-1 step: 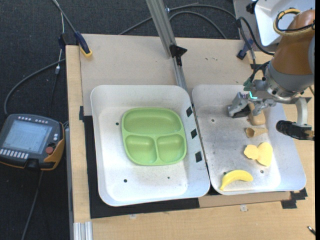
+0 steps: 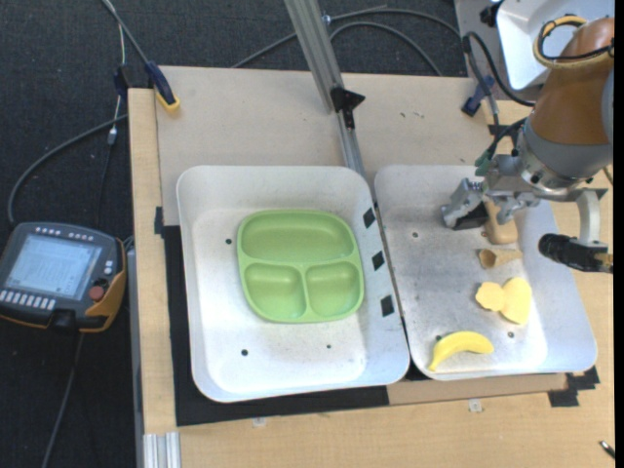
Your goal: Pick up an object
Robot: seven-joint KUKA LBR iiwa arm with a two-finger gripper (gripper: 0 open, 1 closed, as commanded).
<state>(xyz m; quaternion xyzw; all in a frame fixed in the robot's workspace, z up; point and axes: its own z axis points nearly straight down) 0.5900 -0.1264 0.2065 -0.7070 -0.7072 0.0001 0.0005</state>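
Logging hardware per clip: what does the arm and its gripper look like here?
The arm has a grey body with a broad orange-brown band above the wrist and a yellowish ring at the band's top. Black cables run alongside it. The gripper is grey metal, angular, with dark fittings.

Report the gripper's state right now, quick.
Gripper: low over the right bin, beside a small tan piece; open or shut cannot be told, and no object is seen held.
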